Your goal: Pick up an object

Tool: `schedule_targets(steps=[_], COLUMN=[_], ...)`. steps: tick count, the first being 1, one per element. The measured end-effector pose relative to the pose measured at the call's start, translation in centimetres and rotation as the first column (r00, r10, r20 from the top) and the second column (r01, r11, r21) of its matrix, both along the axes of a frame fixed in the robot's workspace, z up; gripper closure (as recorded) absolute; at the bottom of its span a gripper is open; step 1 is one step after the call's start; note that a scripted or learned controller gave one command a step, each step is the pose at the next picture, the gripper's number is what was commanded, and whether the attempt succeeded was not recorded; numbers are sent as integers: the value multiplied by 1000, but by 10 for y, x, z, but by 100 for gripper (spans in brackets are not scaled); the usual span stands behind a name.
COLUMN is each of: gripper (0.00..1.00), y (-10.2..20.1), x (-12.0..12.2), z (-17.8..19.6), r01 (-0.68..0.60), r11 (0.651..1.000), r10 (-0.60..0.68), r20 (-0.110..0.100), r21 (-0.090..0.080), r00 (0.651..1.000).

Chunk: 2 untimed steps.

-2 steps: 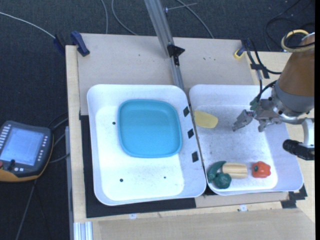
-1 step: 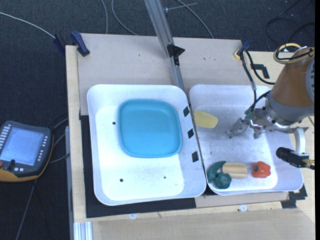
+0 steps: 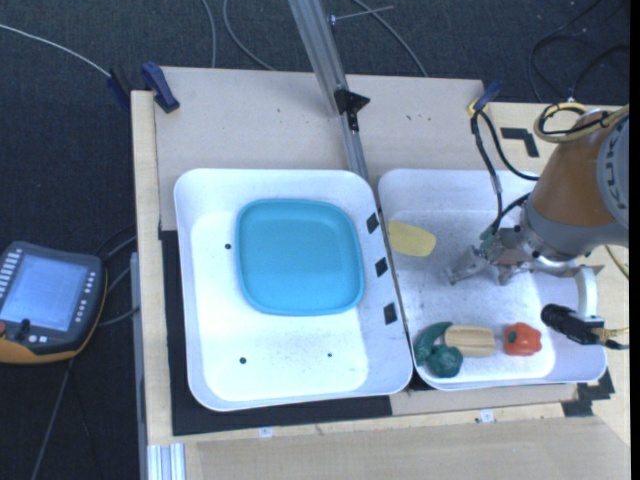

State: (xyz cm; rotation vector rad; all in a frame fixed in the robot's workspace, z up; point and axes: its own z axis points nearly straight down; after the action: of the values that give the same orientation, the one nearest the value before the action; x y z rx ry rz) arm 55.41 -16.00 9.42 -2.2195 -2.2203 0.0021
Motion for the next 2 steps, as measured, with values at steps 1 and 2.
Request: schedule_targets(steps=[1, 2], gripper=[100, 100], y=[0, -2], x=[1, -7], z=[12, 59], r01=[0, 1], r11=[1000, 1000], r10=[0, -1], r20=[4, 5], r21=[-1, -1], r00=[1000, 1000])
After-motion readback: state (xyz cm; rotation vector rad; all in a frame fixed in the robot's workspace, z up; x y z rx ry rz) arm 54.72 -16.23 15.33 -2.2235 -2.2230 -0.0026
